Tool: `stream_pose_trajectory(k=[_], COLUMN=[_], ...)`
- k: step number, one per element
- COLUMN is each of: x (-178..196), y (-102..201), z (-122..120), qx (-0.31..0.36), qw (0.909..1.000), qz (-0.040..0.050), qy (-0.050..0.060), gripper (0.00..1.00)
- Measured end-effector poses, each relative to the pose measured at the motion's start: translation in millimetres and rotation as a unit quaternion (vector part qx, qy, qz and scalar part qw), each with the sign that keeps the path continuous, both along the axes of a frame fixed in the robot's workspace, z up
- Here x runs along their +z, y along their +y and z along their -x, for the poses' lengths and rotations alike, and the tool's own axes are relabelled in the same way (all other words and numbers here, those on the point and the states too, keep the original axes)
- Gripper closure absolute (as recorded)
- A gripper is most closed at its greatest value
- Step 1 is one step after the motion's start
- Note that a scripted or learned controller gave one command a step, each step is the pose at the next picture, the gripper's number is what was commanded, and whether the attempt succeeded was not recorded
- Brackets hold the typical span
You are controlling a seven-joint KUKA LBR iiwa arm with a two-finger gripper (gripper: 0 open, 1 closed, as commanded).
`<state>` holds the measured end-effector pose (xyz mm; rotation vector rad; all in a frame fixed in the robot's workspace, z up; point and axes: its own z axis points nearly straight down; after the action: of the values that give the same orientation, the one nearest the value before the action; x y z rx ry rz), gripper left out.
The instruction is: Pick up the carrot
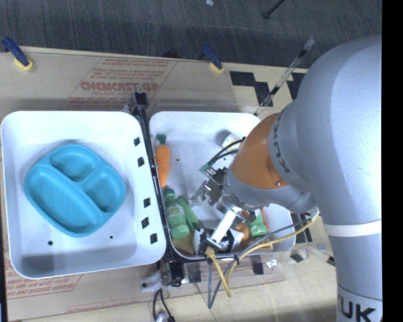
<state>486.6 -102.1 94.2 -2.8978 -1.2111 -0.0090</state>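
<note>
The carrot lies unpicked in the right bin, well apart from the jaws; their state I cannot tell.

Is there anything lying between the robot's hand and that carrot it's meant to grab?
Partly. The hand is low near the front of the right bin, while the carrot lies along that bin's left wall, further back. The green bottle and other green pieces lie between them; above the carrot nothing visible blocks a descent.
</note>
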Motion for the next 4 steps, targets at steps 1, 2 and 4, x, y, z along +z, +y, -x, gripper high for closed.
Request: stream_pose_trajectory(k=[1,2,4], x=[9,18,-2], y=[0,1,5], z=[0,-1,9], qx=[0.006,0.01,0.121], qw=[1.0,0.9999,0.9926], qz=[0.0,-0.001,-0.0009], qy=[0.003,0.005,0.004], gripper=[1.0,1.0,1.0])
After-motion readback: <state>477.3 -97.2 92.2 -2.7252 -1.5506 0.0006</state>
